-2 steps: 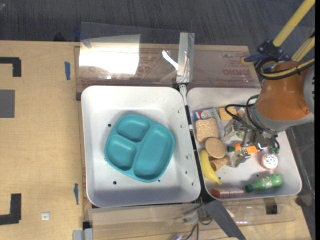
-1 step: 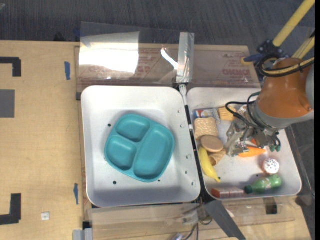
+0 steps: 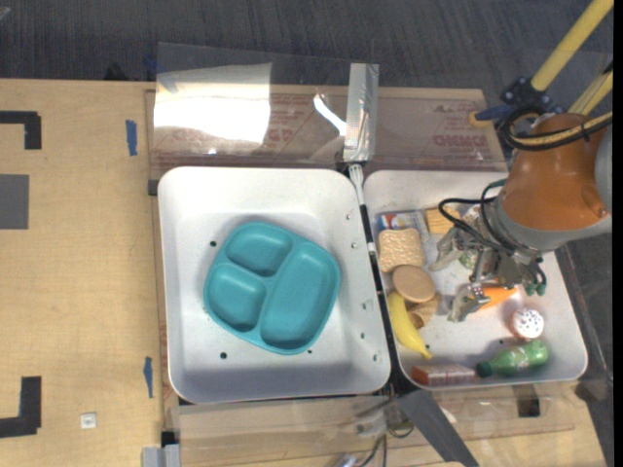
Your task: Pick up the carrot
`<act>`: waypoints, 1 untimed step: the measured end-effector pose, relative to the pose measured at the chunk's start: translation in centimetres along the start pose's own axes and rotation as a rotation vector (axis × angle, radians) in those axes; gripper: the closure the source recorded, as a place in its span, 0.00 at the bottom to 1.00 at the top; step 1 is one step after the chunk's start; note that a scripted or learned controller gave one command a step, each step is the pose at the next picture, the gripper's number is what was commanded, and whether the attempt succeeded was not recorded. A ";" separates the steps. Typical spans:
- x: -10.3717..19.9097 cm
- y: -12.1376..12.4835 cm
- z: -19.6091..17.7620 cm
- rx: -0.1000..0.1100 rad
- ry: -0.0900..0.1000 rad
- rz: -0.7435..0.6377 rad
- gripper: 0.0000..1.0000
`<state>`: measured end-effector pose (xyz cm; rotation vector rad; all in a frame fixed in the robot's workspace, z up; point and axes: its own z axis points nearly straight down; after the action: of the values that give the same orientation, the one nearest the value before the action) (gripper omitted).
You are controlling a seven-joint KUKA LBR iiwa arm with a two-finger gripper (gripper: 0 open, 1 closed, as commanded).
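Observation:
The carrot (image 3: 500, 296) is a small orange piece lying on the floor of the right bin (image 3: 574, 358), near the bin's middle right. My gripper (image 3: 473, 294) hangs low over that bin, directly at the carrot's left end and touching or nearly touching it. The grey wrist and the orange band (image 3: 550, 188) above it cover the bin's back right part. From this angle I cannot make out whether the carrot is in its grasp.
In the right bin lie a banana (image 3: 407, 327), a square cracker (image 3: 399, 249), a round brown bun (image 3: 414, 283), a green bottle (image 3: 514, 360) and a white dotted shaker (image 3: 529, 324). The left bin (image 3: 185, 202) holds a teal divided plate (image 3: 273, 285).

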<state>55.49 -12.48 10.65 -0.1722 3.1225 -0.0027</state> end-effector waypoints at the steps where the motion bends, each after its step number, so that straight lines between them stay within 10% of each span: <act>1: 2.6 -5.5 1.7 0.000 0.003 0.002 0.00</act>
<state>53.57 -18.22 8.94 -0.1693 3.1258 -0.0038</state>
